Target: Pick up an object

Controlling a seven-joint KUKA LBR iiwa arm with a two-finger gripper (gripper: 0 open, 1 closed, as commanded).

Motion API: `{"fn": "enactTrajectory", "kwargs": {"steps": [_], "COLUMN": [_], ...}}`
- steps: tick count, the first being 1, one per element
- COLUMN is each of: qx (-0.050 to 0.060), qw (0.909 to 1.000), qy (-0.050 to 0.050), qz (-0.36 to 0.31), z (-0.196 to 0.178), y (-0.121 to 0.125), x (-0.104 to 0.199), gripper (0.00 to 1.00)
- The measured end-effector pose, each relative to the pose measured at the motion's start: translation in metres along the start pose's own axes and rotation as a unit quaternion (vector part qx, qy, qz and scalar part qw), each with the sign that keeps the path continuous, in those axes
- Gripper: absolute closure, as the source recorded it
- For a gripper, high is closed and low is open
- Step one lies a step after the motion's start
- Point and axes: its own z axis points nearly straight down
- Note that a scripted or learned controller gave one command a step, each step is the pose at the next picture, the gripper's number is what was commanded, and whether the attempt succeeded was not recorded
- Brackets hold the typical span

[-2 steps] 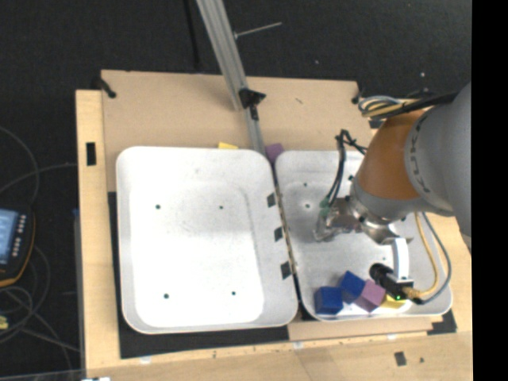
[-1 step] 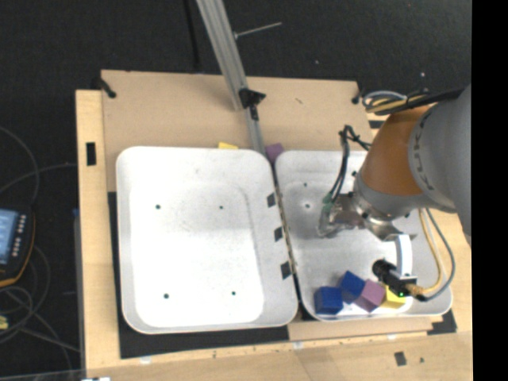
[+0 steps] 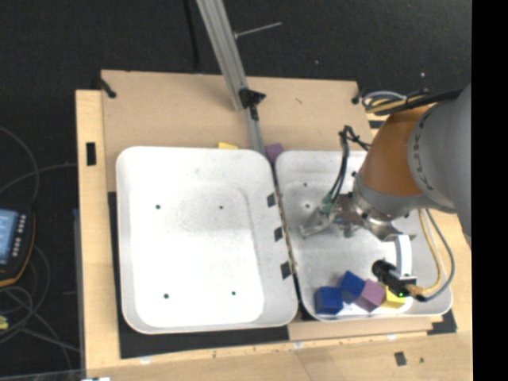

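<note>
In the right bin (image 3: 317, 181), several small blocks lie along the near edge: two blue blocks (image 3: 329, 299) (image 3: 352, 282), a purple block (image 3: 370, 294) and a yellow piece (image 3: 394, 296). My gripper (image 3: 321, 215) hangs over the middle of that bin, above and to the left of the blocks, well apart from them. The grey arm with its orange band (image 3: 393, 161) comes in from the right. I see nothing between the fingers.
The left bin (image 3: 194, 236) lies beside the right one, with clips along the shared wall. A yellow piece (image 3: 228, 145) and a purple piece (image 3: 274, 151) rest on the bench behind the bins. A metal pole (image 3: 226, 46) slants in from the top.
</note>
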Motion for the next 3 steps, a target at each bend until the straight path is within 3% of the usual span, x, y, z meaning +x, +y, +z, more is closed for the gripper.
{"fn": "enactTrajectory", "kwargs": {"steps": [1,2,3], "qx": [-0.004,-0.008,0.008], "qw": [1.0000,1.0000,0.9999], "qy": [-0.002,-0.003,0.001], "qz": [0.001,0.001,-0.009], "z": [-0.011,-0.022,-0.038], "y": [0.002,0.004,0.008], "x": [-0.002,-0.004,-0.025], "gripper": [1.00,1.00,1.00]}}
